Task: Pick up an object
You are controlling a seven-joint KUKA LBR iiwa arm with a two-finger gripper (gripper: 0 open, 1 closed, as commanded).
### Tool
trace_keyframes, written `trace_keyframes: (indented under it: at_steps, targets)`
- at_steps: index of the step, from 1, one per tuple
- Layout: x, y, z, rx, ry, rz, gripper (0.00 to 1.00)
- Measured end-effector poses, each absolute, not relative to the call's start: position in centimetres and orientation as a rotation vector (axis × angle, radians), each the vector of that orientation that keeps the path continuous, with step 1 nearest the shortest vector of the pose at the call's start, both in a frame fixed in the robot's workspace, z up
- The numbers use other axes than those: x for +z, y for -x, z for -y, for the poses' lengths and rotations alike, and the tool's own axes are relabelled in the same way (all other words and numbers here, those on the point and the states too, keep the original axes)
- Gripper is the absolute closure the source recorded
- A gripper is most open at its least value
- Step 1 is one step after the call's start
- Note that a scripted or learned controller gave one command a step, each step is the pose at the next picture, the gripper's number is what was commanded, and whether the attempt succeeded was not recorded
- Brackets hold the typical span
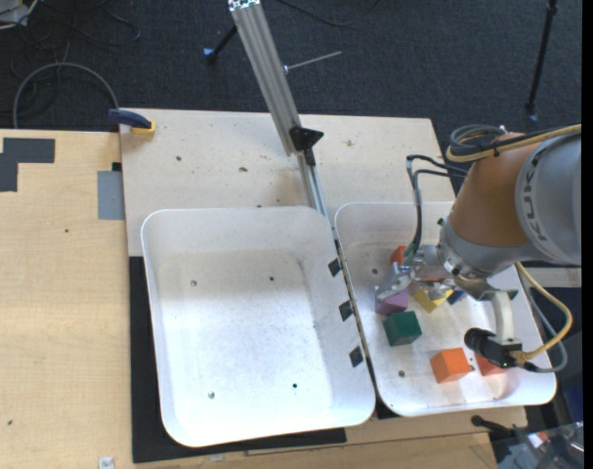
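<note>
From above, the gripper hangs low in the right bin; I cannot tell its finger state. A purple block lies just below them, a green cube beyond. The left bin rests on a pale bench, dark carpet behind.

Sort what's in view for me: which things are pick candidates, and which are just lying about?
Job: gripper; purple block, yellow piece, green block and orange block, all in the right bin.

Lying about: left bin; blue clamp; slanted metal rail; floor cables.
</note>
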State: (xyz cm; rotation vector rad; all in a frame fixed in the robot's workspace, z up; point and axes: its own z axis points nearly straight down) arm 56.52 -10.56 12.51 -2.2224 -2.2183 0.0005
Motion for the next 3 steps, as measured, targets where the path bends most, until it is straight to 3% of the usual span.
trace_keyframes:
  at_steps: [1,2,3]
  targets:
    - [13.8,-56.7,10.9,-0.004,2.237,2.214,1.00]
    - [13.8,-56.7,10.9,-0.004,2.242,2.208,0.00]
    - [9.1,-59.3,10.7,0.000,2.223,2.223,0.00]
